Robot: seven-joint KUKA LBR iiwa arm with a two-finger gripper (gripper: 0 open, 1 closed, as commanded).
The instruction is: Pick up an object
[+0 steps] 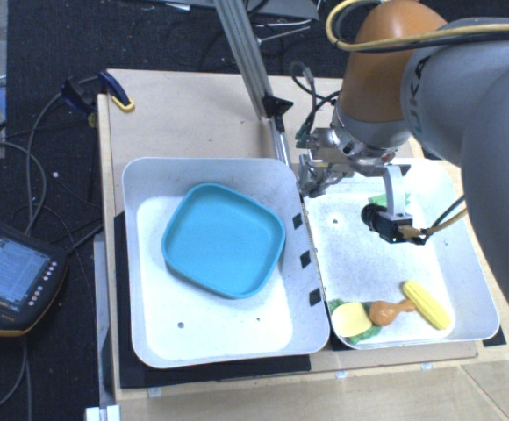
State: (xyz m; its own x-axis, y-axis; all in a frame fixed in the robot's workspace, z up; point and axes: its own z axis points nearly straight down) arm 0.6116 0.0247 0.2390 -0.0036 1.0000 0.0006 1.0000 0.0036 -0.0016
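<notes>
gripper at right bin far-left corner

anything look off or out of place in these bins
Nothing looks spilled or broken. The blue plate lies turned at an angle to the walls of the left bin, and the corn cob, orange piece and pale yellow piece crowd the near edge of the right bin.
</notes>
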